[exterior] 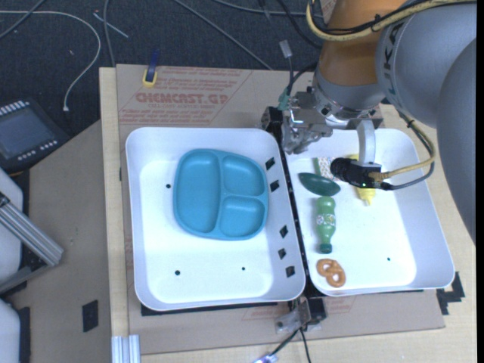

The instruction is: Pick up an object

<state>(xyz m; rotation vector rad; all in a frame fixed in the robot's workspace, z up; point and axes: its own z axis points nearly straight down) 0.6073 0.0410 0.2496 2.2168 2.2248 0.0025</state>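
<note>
The left bin is lying well to the left of the gripper, and a blue divided plate is occupying its upper middle, sitting down and to the left of the gripper. White floor is showing all round the plate: a narrow strip along the far wall, a wider band on the near side. Small black marks are dotting that floor and the wall shared with the neighbouring bin.

The gripper is hanging at the far left corner of the right bin, right over the shared wall, with the grey arm and its orange band rising behind it to the right. Whether its fingers are spread or pressed together cannot be told; the wrist hardware is masking them.

Just below and slightly right of the gripper, a dark green leaf-shaped piece is lying with its long axis running left to right, its tip pointing right. Directly below that, a green bottle is lying flat, long axis running away from the gripper toward the near wall. A pretzel is resting further down the same line, close to the near rim. To the right of the gripper, a yellow item is sitting partly under a black fitting on the arm.

The right half of the right bin is standing open, bare white floor reaching to the right and near walls.
</note>
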